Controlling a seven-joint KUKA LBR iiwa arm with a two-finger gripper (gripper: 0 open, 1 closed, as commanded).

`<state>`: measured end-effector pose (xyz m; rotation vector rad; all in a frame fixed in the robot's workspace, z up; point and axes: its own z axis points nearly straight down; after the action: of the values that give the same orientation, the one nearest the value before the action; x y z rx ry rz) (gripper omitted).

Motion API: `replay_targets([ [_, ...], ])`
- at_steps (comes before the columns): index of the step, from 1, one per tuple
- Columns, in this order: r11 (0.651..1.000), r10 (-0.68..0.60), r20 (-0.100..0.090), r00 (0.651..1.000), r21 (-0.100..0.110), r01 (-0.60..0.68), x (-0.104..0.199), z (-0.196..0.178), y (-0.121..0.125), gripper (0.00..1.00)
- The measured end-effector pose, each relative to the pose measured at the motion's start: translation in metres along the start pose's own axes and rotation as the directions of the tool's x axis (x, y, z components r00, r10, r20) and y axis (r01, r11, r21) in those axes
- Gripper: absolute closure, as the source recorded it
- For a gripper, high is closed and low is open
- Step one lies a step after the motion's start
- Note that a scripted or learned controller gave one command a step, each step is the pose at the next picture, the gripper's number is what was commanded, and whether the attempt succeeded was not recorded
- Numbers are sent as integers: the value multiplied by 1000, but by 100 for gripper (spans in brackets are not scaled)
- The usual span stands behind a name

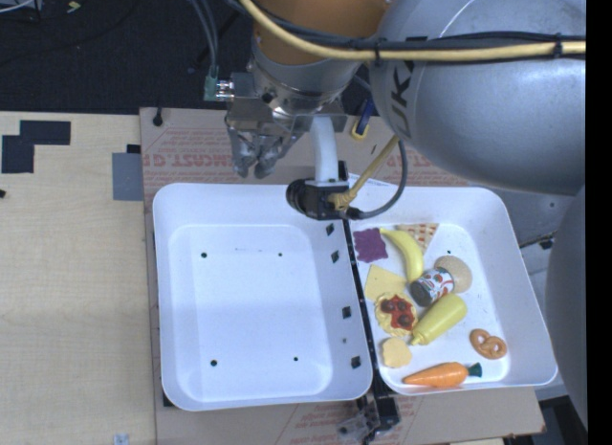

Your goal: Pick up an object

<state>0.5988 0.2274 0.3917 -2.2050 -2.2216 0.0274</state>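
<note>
Right now your gripper point(256, 154) is hovering past the left bin's point(182, 242) far rim, fingers seemingly nearly together and gripping nothing. You're risking an empty grab: banana point(408, 252), carrot point(435, 374) are lying in the right bin point(521, 338).

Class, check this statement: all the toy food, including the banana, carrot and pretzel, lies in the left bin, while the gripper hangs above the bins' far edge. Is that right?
Not quite. The camera view shows the banana, carrot and pretzel in the right bin, not the left. The gripper does hang above the bins' far edge.
</note>
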Motion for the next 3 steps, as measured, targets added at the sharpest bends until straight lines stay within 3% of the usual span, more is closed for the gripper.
replay_targets([
  [1,1000,3,-9,1000,-29,-3,17,-126,-25,100],
  [2,1000,5,4,1000,-1,-5,16,25,-76,100],
  [3,999,3,-12,1000,-34,-4,16,-154,-118,100],
])
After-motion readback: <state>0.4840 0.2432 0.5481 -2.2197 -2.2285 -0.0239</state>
